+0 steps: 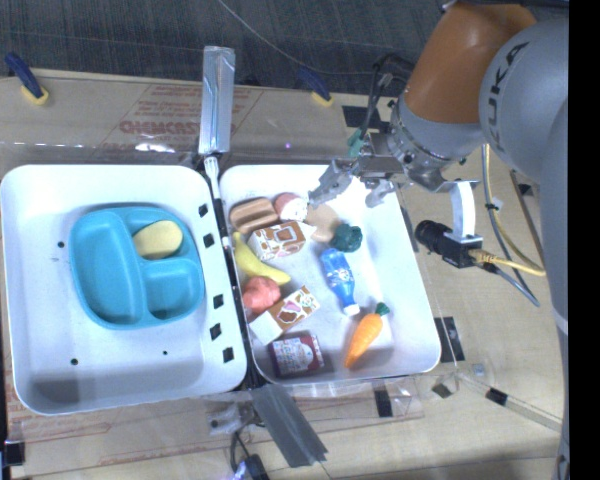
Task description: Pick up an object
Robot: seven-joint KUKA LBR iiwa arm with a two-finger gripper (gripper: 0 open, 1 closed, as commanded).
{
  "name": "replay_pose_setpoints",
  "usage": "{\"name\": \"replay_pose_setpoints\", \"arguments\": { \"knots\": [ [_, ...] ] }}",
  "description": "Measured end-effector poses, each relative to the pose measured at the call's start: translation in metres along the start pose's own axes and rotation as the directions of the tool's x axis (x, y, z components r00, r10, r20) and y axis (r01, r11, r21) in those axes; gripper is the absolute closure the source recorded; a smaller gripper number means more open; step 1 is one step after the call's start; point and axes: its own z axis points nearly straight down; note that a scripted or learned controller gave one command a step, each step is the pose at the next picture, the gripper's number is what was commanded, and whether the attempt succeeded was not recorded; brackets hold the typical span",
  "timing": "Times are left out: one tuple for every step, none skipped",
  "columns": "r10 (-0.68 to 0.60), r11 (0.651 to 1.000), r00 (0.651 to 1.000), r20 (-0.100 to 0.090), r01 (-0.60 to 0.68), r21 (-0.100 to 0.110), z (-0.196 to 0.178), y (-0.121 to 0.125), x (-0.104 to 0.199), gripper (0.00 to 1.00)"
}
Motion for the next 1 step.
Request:
{"name": "replay_pose_setpoints", "arguments": {
  "knots": [
    [-0.087, 0.996, 0.996, -0.003, 0.087, 0.008, 0.1373, -0.0649, -0.0433, 0.0]
  ]
}}
